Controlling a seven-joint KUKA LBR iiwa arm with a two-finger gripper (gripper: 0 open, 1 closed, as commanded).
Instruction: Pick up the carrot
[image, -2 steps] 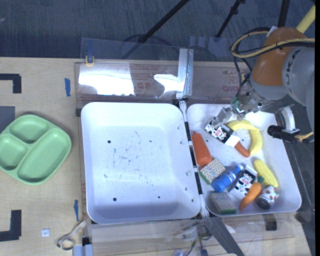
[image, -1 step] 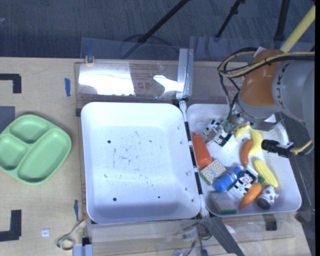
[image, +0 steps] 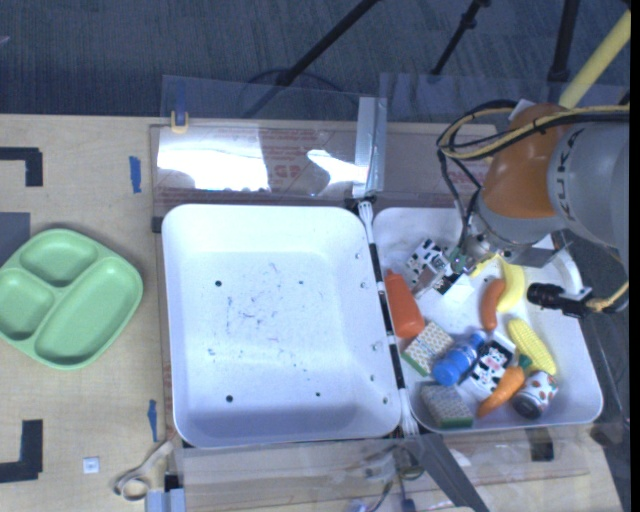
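Your gripper hovers in the right bin's far-left part and I can't tell its state; the carrot lies well toward the near edge, between blue bottle and small can, long axis slanting near-left to far-right

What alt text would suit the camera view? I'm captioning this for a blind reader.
A grey and orange robot arm reaches from the right over the right white bin, which is crowded with toy food, including a small carrot near its front edge. The left white bin sits beside it, and a green divided plate lies at far left.
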